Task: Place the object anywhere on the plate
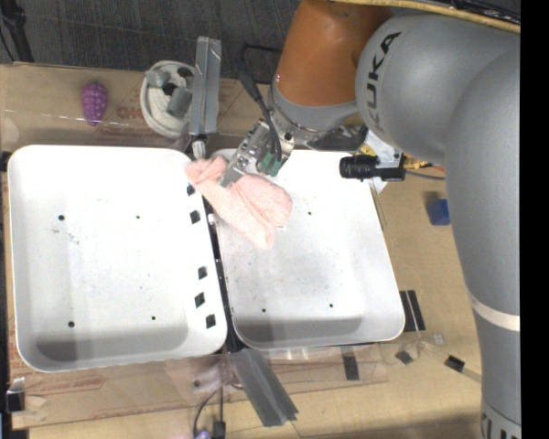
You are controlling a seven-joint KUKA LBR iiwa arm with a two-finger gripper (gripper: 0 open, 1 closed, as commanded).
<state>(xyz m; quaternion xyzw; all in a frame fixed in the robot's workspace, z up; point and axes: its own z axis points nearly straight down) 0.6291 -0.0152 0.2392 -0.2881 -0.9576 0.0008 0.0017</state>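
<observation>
A pink cloth (254, 206) hangs crumpled over the far left corner of the right bin (348, 291), and its left end reaches the divide between the bins. My gripper (244, 165) comes down from the grey and orange arm at the top of the view. It is shut on the cloth's upper edge, and the fabric bunches between its fingers. Most of the cloth droops down and to the right of the fingers.
The left bin (101, 254) lies beside the right one. Behind the bins are a purple grape-like toy (94, 101), a white coil (165, 94) and a grey upright bracket (206, 80). A black fitting (371, 167) and a blue item (437, 210) sit to the right.
</observation>
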